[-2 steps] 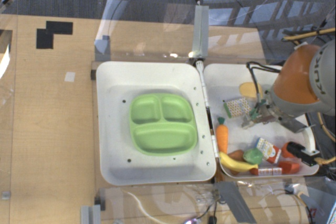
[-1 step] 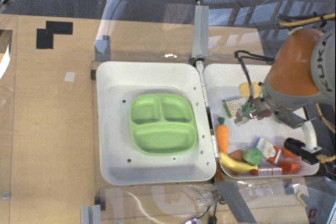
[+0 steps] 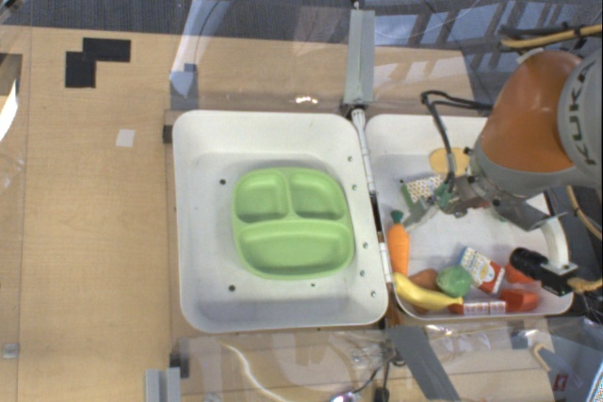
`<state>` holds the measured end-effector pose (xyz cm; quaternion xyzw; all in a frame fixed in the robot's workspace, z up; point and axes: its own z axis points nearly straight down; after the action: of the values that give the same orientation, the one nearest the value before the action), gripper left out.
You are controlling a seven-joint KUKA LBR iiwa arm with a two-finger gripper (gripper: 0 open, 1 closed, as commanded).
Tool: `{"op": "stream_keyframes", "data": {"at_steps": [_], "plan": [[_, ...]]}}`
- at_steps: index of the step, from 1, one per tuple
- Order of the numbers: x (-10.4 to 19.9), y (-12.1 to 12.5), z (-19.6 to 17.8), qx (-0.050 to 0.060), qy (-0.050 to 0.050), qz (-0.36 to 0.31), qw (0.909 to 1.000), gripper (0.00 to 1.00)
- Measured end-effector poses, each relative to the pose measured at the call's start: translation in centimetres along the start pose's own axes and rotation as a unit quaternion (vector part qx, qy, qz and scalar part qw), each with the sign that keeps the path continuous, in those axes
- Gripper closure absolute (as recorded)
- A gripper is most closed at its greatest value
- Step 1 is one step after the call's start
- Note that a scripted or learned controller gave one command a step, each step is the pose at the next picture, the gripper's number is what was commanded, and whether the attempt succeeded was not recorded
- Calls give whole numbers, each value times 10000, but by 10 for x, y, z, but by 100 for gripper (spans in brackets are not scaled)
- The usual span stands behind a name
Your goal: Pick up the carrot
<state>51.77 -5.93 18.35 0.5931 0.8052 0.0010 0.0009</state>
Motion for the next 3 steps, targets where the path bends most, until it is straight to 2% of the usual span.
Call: {"op": "stream_keyframes", "data": {"at_steps": [1, 2, 3], "plan": [[-31, 12, 80, -13, -13, 417, 9991, 0], [-40, -22, 94, -73, -22, 338, 9994, 0], [-117, -22, 94, -56, -45, -20, 10000, 0]]}}
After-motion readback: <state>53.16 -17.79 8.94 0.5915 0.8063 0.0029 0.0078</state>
